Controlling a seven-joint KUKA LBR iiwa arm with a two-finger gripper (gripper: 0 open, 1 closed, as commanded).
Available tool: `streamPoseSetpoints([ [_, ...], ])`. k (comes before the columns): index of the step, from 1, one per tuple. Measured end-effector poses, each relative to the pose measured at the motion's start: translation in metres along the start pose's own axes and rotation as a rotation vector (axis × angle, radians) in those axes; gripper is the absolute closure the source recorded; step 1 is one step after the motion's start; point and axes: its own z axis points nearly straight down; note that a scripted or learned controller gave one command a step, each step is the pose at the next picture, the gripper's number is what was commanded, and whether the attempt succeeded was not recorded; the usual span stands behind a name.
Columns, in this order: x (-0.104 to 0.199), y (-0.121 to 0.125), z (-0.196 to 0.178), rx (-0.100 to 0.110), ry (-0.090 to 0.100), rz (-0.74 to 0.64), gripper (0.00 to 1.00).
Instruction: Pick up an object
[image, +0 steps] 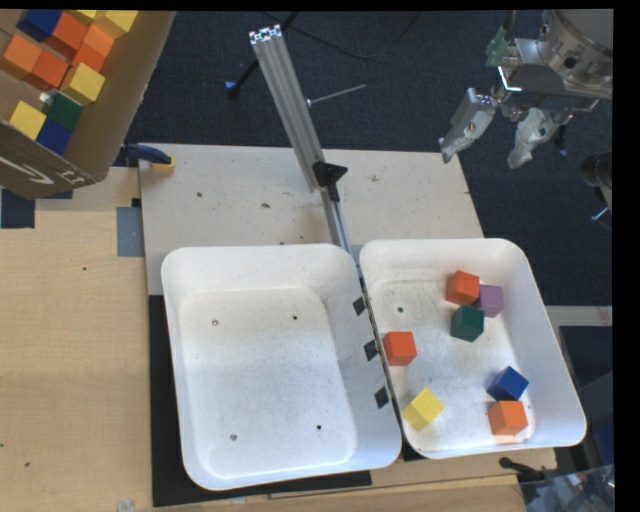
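My tool (495, 130) hangs open and empty at the upper right of the frame, above the dark floor. Nothing is picked yet: the blocks, among them an orange cube (462, 287), lie in the right bin (560, 385).
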Motion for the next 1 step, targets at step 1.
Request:
streamPoseSetpoints([
  [1,0.0810,0.0011,-0.0205,-0.002,0.002,-0.002,0.00],
])
